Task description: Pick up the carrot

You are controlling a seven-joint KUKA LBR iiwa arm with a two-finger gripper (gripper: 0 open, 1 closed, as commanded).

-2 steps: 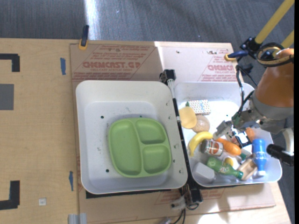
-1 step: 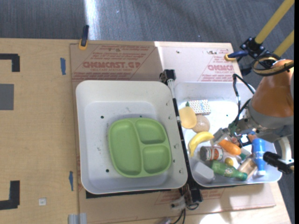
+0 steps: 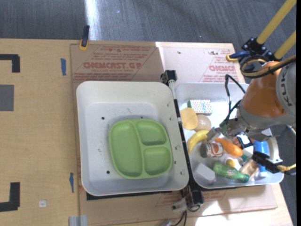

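**Me:** Orange is what I'm steering for: the carrot (image 3: pixel 229 146) lies in the right bin (image 3: pixel 214 89), near its middle, between the banana (image 3: pixel 197 139) on its left and a blue object (image 3: pixel 261 149) on its right. The gripper (image 3: pixel 225 129) hangs just above its far-left end.

**Partner:** Fingers?

**Me:** I cannot tell how wide they stand; the wrist and cables blur them. Nothing visibly sits between them.

**Partner:** How would you take it?

**Me:** I'd straddle the carrot across its narrow width, descend straight, and avoid nudging the can (image 3: pixel 212 149) and the green bottle (image 3: pixel 230 172) crowding it.

**Partner:** Trouble spots?

**Me:** The arm covers the bin's far-right corner. The green compartment plate (image 3: pixel 140 147) in the left bin is out of my way.
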